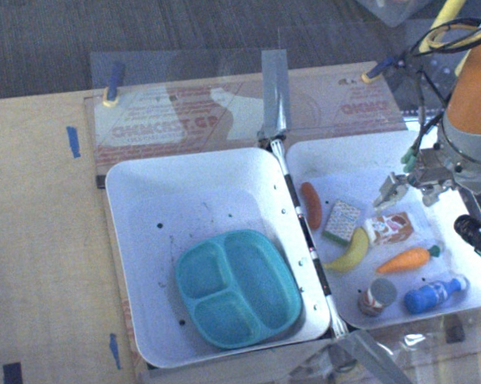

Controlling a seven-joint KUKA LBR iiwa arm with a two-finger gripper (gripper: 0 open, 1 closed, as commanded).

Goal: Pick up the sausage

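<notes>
The sausage (311, 204) is a short red-orange link lying lengthwise against the left wall of the right bin (479, 292). My gripper (412, 193) hangs over the right half of that bin, well to the right of the sausage and just above a red and white packet (393, 227). Its fingers (389, 192) are spread open with nothing between them.
Beside the sausage lie a speckled sponge-like block (341, 220) and a banana (350, 254). A carrot (405, 259), a small can (377, 294) and a blue bottle (431, 294) sit near the front. The left bin (136, 191) holds a teal divided plate (237, 287).
</notes>
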